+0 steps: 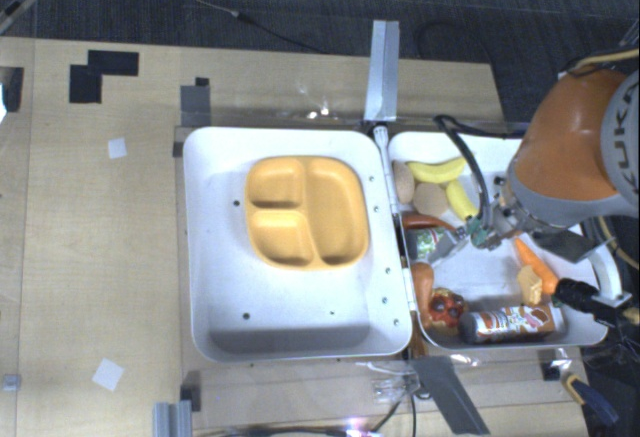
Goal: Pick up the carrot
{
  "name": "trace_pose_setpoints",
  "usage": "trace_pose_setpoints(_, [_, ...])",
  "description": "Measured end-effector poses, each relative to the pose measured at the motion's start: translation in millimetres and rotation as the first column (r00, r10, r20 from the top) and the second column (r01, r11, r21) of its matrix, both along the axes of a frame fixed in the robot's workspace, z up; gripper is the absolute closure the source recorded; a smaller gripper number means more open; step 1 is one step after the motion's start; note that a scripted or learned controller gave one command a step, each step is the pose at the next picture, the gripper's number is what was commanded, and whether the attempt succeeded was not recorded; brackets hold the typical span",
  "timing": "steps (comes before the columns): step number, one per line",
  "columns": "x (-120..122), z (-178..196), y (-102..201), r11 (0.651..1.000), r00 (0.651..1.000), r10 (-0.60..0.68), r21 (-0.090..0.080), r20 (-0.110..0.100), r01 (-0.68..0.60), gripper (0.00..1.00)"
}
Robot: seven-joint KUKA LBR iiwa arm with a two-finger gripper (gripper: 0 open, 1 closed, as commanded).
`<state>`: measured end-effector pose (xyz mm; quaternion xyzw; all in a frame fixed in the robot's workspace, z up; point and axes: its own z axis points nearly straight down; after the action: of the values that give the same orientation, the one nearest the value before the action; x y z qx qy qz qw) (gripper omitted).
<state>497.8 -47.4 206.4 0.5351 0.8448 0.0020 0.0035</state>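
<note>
1. Tray [305, 210], yellow with compartments, sits in the left bin [215, 245].
2. Right bin [480, 270] is crowded: banana [440, 170], bottle [510, 323], other food.
3. Tool [487, 233] hovers mid-bin; how far open it is, I cannot tell.
4. Carrot [535, 265] lies just right of it, long axis diagonal, upper-left to lower-right; the pointed end isn't clear.
5. Risk: the tool may close on neighbours or nudge the carrot against the wall.

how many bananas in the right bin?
2. One banana lies across the far end of the right bin; the second banana angles down from it toward the claw. The arm covers part of the bin, so more could be hidden.
</note>
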Motion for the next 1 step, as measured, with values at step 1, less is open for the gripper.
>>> trace_pose_setpoints(1, [-9.3,-103.8,-59.6,0.999,0.999,0.045,-0.002,-0.002,-0.045,0.0])
